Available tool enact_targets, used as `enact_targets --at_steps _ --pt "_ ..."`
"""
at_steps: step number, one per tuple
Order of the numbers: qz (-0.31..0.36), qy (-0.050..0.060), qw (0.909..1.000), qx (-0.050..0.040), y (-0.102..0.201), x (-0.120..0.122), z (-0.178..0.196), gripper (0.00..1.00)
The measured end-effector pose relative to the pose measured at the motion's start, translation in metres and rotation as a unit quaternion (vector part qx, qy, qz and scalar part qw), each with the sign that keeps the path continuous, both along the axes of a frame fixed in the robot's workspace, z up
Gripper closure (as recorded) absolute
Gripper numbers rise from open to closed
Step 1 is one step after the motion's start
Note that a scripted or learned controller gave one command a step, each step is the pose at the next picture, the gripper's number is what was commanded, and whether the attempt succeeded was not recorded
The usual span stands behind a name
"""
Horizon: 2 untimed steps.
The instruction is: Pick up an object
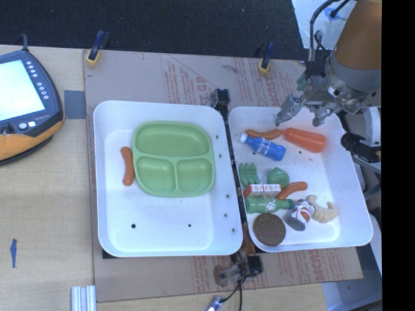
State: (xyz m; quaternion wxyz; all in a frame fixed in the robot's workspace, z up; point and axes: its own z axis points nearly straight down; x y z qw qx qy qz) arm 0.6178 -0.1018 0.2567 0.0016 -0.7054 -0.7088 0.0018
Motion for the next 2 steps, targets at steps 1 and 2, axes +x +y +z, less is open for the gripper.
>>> enact_targets --at_steps 1,2 --pt "0.0 0.0 1.0 -0.0004 0.005 -0.025 -0.166 0.0" --pt "0.0 -0.001 1.0 0.0002 -0.005 0.036 -0.163 0.0"
